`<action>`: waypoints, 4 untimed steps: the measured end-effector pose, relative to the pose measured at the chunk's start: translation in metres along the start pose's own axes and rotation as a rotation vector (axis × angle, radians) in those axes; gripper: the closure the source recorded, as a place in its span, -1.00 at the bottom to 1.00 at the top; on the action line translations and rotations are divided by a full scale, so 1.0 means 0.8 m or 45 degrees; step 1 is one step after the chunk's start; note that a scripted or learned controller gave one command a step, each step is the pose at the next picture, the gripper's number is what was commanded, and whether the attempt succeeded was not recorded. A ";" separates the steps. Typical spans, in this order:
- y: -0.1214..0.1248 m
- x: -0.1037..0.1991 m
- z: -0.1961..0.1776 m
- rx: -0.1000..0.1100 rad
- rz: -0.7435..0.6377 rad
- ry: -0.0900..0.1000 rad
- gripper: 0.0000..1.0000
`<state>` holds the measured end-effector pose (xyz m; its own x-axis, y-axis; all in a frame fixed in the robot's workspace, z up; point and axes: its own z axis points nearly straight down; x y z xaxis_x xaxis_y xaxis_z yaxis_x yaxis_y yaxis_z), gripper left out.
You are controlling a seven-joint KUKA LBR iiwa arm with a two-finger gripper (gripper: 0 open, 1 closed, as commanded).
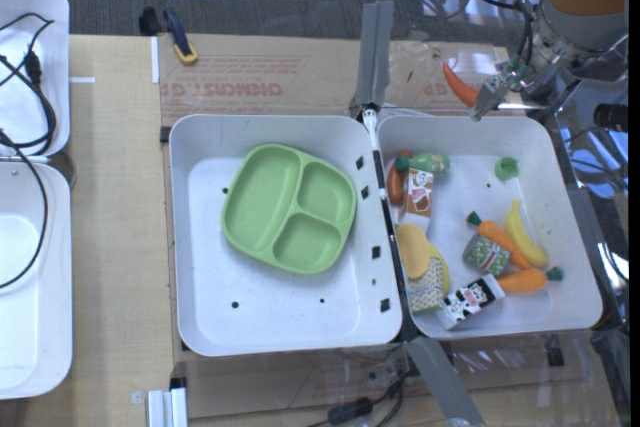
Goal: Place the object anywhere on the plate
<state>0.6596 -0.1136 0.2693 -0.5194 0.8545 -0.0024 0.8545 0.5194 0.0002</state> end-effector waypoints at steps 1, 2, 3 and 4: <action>0.057 0.109 0.062 0.003 0.227 0.003 1.00; -0.010 0.210 0.055 0.003 -0.124 0.004 1.00; 0.010 0.126 0.056 0.002 0.096 0.001 1.00; -0.016 0.242 0.035 0.002 -0.268 0.003 1.00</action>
<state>0.5479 0.0449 0.2405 -0.6863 0.7273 0.0003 0.7273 0.6863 -0.0015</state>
